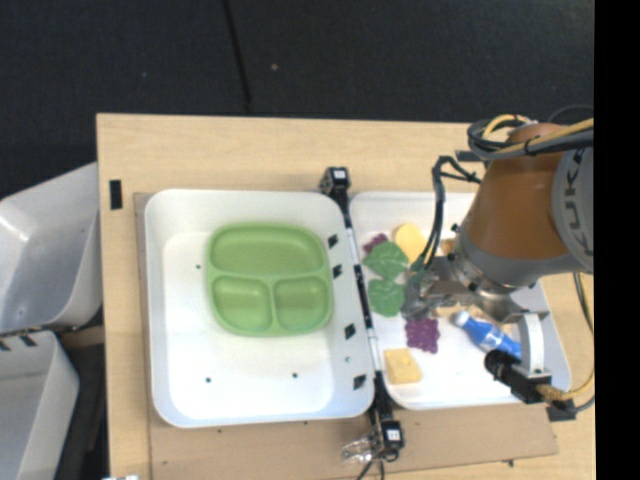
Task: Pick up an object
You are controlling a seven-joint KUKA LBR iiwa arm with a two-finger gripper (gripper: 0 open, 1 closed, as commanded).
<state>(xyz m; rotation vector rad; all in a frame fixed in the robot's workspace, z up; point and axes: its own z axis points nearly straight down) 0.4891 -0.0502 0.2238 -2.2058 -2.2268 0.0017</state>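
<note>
Right bin: arm hides claw and toys.

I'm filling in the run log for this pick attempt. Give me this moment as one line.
phase: reaching | hand: low over right bin, among green pieces and purple grapes | grasp: unconfirmed | left bin: green divided plate

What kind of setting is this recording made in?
Most likely a robot lab's bin-picking test bench: a light wooden bench bearing two shallow white bins, a green three-compartment plastic plate in the left one, small toy-like items by the grey and orange arm.
</note>
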